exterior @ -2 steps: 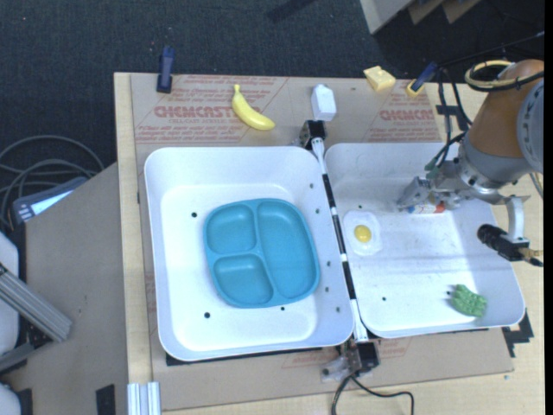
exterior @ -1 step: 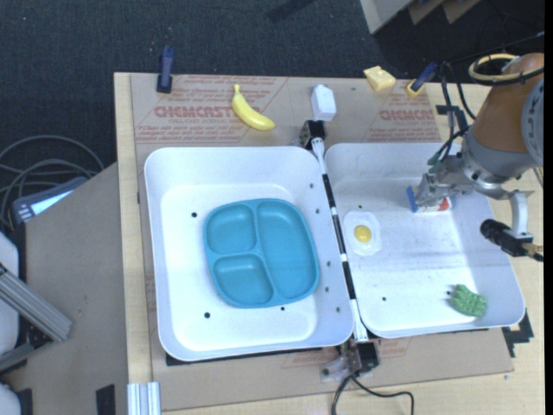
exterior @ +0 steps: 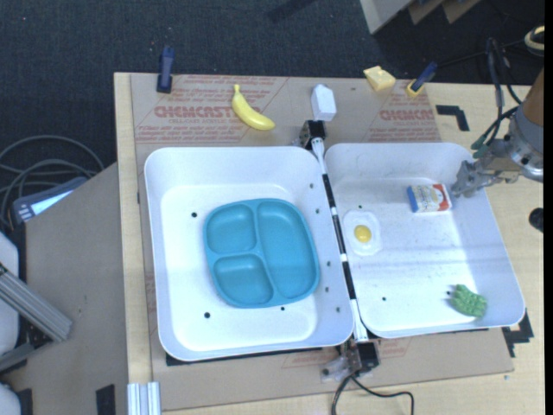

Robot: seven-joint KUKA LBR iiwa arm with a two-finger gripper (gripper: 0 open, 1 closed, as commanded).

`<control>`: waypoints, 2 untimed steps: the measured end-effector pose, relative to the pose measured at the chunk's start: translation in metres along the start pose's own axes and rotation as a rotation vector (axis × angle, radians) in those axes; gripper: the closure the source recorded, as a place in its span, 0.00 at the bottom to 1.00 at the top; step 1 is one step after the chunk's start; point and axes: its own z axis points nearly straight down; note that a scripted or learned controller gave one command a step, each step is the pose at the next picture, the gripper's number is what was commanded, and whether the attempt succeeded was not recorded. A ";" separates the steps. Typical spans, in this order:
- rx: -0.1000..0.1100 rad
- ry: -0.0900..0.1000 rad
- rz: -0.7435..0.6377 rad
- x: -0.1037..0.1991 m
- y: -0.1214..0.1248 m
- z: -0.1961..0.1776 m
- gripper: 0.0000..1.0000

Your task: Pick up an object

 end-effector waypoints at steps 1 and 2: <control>0.001 0.001 0.000 0.000 0.000 0.001 0.00; 0.006 0.003 -0.001 0.018 0.022 0.081 0.00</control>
